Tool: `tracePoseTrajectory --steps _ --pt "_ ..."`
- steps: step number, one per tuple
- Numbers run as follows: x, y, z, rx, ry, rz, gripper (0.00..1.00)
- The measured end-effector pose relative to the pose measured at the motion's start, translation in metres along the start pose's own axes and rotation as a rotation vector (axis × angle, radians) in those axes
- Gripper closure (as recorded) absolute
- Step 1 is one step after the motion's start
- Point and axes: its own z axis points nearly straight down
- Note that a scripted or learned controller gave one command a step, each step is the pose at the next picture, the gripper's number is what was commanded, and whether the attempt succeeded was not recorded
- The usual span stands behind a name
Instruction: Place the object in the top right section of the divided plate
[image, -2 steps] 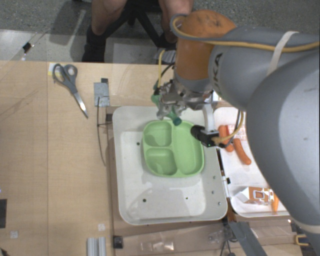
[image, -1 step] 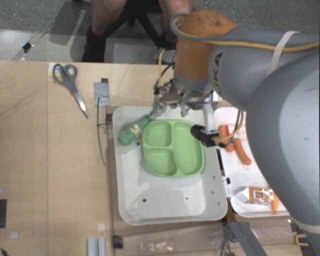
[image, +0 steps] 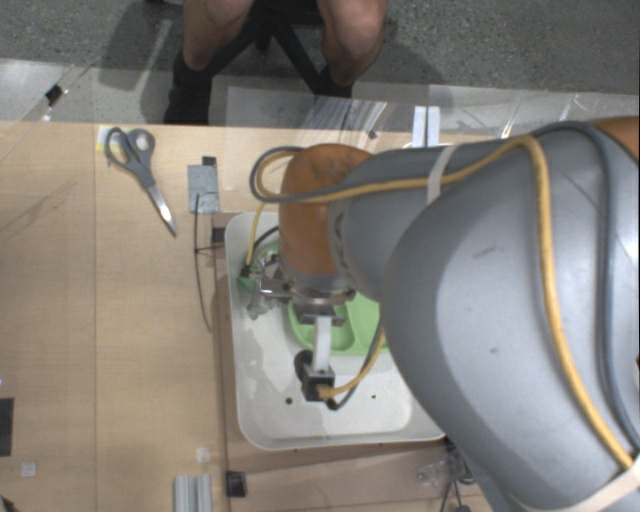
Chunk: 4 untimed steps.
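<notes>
**Camera view**

1. Gripper (image: 300, 292): sits low over the white bin (image: 262, 400), under the orange wrist (image: 312, 215). The wrist covers the jaws, so we cannot tell whether they are apart or together.
2. Divided plate (image: 362, 318): green, directly beneath the jaws and spreading to the view's right of them. Its dividers are hidden.
3. Object: hidden. We cannot tell whether it sits between the jaws or on the plate.
4. Scissors (image: 140, 175): on the bench (image: 100, 350), well apart from the jaws, up and to the view's left.

**Risks, as we judge them**
- With the dividers hidden, a release could land in the wrong section or on a ridge.
- A low gripper could nudge the plate.

**Edges and room**
- The bin wall lies near, to the view's left of the jaws.
- Bare bin floor lies open below them in the view.
</notes>
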Motion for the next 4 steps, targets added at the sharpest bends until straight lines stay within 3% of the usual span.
tracePoseTrajectory --steps 1,3,4 --pt "-0.022 -0.080 0.022 -0.012 0.005 0.133 0.00" --pt "-0.002 -0.088 0.021 -0.013 0.012 0.675 0.00" --pt "-0.003 -0.092 -0.001 -0.001 0.002 0.457 0.00"
